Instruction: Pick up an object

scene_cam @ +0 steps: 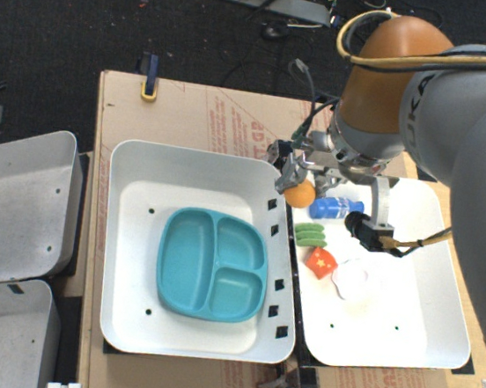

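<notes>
My gripper [300,186] hangs over the seam between the two white bins, at the right bin's far left corner. A small orange ball [301,194] sits between its fingertips, and the fingers are shut on it. Just right of the ball a blue bottle [335,210] lies on its side in the right bin [402,334]. Below it lie a green pod-shaped piece [310,234] and a red piece [322,262]. A pale white object [351,280] rests beside the red one.
A teal divided plate [212,265] lies in the left bin [133,219]. The grey arm with its orange band [387,75] covers the right bin's far side, and a black cable [379,238] droops near the bottle. Grey lids [11,203] lie at the far left.
</notes>
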Controlling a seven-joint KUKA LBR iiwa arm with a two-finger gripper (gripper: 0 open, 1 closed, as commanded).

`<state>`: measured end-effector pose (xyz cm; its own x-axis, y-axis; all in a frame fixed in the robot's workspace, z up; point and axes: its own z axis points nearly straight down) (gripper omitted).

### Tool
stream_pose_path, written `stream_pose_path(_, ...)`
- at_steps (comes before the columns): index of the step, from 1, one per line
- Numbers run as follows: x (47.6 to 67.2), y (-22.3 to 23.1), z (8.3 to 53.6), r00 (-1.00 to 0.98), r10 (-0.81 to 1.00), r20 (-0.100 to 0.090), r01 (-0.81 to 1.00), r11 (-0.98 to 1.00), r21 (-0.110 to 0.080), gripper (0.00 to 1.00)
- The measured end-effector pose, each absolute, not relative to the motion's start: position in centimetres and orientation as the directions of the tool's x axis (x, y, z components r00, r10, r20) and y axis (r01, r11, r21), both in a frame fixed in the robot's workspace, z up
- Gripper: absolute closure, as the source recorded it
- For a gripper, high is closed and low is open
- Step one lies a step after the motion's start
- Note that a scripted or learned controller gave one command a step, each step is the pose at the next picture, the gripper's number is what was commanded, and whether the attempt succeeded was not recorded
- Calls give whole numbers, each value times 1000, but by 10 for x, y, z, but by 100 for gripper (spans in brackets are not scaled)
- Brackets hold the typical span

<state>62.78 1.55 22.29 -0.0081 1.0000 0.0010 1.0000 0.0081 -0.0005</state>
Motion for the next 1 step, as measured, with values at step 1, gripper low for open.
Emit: stream_pose_path(1, 621, 69, 234, -7, 1000, 0, 1000, 7, -1, 100)
